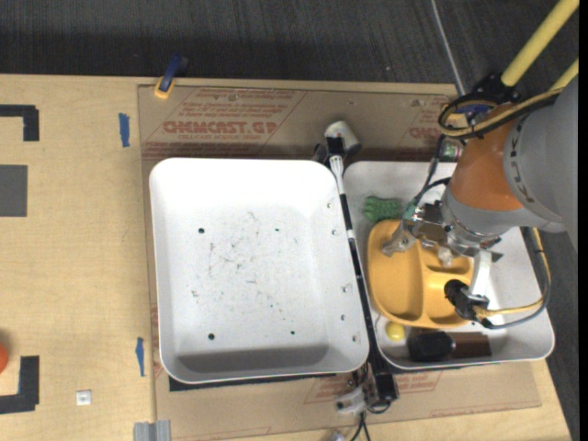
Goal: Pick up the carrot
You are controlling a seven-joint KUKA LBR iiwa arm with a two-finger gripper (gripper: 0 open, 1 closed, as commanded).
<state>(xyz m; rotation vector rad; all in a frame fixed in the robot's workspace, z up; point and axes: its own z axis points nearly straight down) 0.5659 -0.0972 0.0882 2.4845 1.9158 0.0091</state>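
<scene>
My arm reaches in from the right and hangs over the right bin [528, 338]. The gripper [447, 263] sits low over a large yellow container [404, 278] that takes up the bin's left half. A green leafy piece [379, 208] pokes out at the far side of the yellow container, next to the wrist; I cannot tell whether it belongs to the carrot. The orange band and the wrist hide whatever lies under them.
A black and brown object [432, 345] and a small yellow ball [395, 332] lie along the right bin's near wall. The left bin [165, 246] stands alongside. A small orange-red thing [3, 357] sits at the bench's far left edge.
</scene>
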